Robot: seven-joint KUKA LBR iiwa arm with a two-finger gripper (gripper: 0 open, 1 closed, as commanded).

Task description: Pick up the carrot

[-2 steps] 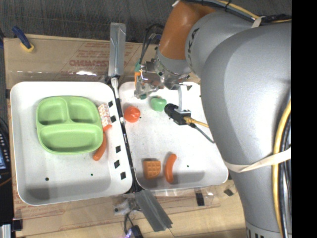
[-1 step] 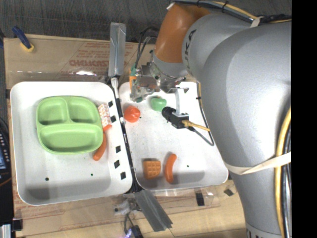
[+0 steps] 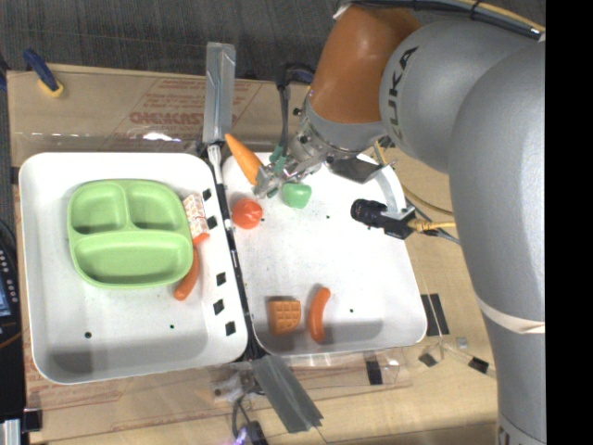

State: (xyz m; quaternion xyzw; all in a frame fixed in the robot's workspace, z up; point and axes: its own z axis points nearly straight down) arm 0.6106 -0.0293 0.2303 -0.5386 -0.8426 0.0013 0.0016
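Observation:
The carrot [image 3: 244, 158] is orange and tapered. It lies at the back left corner of the right bin [image 3: 371, 276], close to the divider between the bins. My gripper [image 3: 271, 178] hangs just to the right of the carrot's lower end, low over the bin floor. From this angle I cannot see whether it touches the carrot. The arm's orange band and grey wrist hide the bin's back right part.
A green pepper-like piece [image 3: 296, 194] and a red tomato [image 3: 246, 213] sit right by the gripper. A waffle [image 3: 284, 314] and a red sausage [image 3: 319, 313] lie near the front. The left bin [image 3: 56, 341] holds a green divided plate [image 3: 130, 232], a small patterned piece [image 3: 195, 213] and an orange-red stick [image 3: 188, 281].

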